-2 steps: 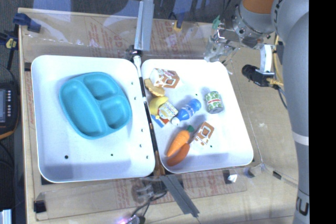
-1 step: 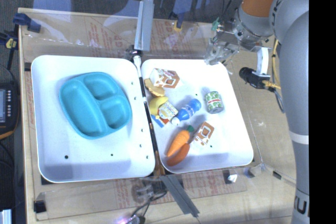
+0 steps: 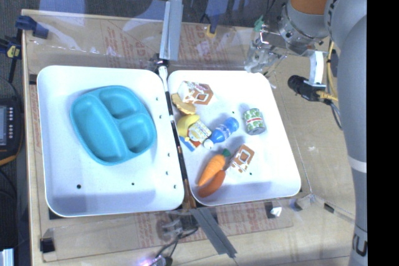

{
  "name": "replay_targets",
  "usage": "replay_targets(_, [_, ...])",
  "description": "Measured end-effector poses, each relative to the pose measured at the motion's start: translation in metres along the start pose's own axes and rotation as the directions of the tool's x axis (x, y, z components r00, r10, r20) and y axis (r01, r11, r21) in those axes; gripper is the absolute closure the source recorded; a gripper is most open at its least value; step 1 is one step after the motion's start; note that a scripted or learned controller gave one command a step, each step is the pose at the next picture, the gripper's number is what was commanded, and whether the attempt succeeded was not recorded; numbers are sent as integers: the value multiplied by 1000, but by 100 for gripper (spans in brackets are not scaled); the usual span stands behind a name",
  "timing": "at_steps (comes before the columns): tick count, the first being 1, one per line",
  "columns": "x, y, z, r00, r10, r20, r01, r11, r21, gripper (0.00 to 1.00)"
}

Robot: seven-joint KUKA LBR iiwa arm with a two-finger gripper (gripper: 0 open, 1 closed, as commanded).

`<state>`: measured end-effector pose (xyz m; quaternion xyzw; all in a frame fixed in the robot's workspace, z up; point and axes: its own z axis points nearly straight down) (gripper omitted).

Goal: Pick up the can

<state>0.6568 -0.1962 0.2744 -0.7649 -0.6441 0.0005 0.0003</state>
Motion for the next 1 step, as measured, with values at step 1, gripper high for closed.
replay_targets(1, [3,-1,8,999,50,-1,-50,999,4,100])
